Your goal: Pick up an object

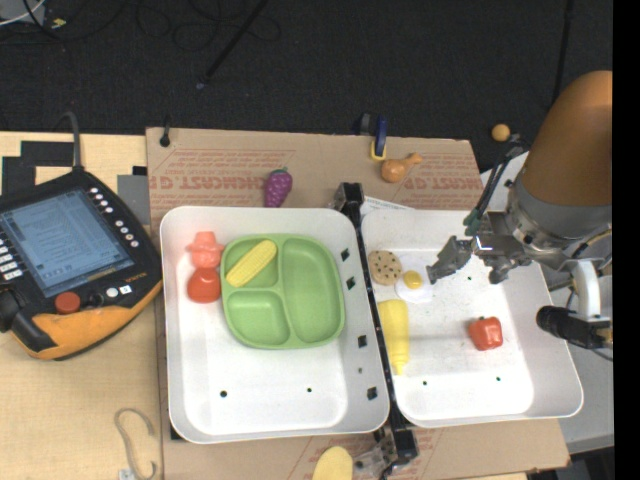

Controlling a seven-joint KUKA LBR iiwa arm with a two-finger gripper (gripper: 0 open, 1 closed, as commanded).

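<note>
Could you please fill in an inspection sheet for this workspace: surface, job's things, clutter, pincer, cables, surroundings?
Surface: two white bins side by side, left bin and right bin, on cardboard.
Job's things: right bin holds a cookie, a yellow bottle, a red pepper; left bin holds a green divided plate with corn on it, and a red figure beside it.
Clutter: purple grapes, an orange pear-shaped toy, a yellow item outside the bins.
Pincer: pincer above the right bin, near the cookie.
Cables: black cables at the back.
Surroundings: control pendant on the left.
</note>
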